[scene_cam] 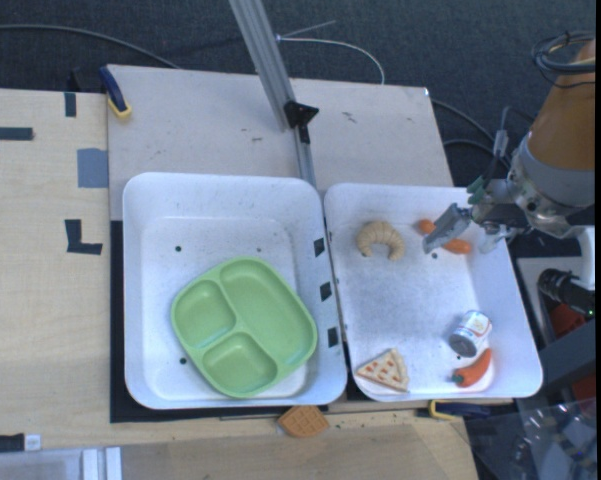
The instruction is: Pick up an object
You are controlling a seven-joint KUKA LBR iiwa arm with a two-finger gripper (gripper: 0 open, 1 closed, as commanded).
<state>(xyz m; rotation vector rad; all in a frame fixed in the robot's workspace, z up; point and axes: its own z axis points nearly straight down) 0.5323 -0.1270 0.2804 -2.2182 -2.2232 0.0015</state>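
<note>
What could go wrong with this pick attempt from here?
1. The gripper sits over small orange pieces close to the right bin's far rim; it may close on nothing or clip the wall.
2. The can lies on its side, so a nudge could roll it.
3. The can and the carrot sit close together in the near corner, so picking one may shove the other.
</note>
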